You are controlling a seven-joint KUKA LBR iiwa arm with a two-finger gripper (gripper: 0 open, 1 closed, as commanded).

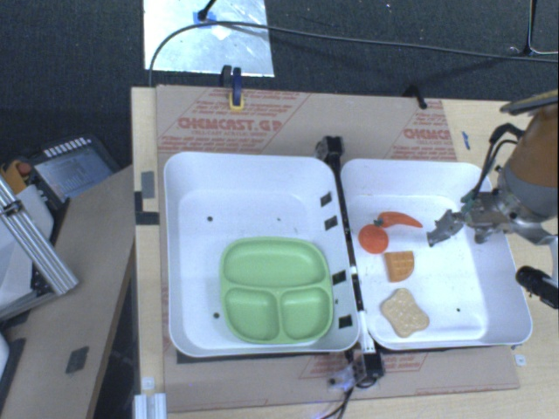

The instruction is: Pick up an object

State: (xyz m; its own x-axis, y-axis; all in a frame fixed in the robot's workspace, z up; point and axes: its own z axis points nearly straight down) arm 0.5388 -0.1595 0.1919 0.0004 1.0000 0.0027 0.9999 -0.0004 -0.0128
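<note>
Orange is what draws my eye in the right bin [502,321], right of centre in the frame: a small round tomato-like piece [374,239] touching a curved red-orange pepper shape [401,220], a tan-orange wedge [399,265] just below them, and a pale biscuit-shaped piece [403,312] lower still. They lie loosely along the bin's left half, near one another but mostly apart, which I judge leaves room for a grab from above or from the right. Any of the four could serve as the object to pick.

My gripper [441,228] hangs over the same bin, just right of the pepper shape, reaching in from the frame's right edge. Nothing sits between its tips, and at this size I cannot tell how the jaws stand.

The left bin [201,190] holds a green divided tray [276,288] in its lower half, well apart from the food pieces.

Red lettering on the brown board [349,116] under the bins reads "CHEMCAST GP", repeated at an angle toward the upper right.
</note>
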